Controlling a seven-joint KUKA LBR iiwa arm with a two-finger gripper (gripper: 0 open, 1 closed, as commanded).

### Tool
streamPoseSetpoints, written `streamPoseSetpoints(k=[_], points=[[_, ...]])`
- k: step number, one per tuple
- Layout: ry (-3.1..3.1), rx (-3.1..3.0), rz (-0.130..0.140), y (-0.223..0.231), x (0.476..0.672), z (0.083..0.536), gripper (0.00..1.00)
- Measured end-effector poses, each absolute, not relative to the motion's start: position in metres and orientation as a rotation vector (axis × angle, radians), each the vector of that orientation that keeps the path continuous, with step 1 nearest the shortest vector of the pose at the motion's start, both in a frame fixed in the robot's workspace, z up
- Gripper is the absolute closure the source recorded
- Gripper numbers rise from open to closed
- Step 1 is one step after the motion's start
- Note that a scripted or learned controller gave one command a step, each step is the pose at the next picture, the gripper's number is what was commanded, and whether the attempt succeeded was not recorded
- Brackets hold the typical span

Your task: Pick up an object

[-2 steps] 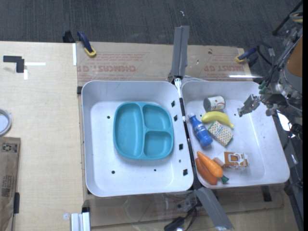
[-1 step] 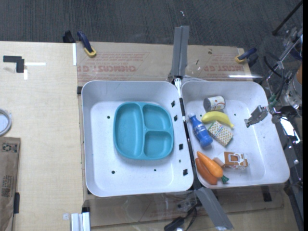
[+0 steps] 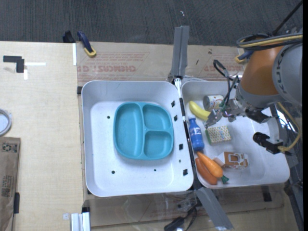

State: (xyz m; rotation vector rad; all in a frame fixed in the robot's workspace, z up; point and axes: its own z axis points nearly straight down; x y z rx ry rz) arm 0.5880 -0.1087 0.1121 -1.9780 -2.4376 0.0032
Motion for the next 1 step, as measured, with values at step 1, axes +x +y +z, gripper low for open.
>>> streamPoseSetpoints(k=[1], points=[[-2.370,-2.065,-0.002,-0.1295,0.5526,0.0983,0.00]])
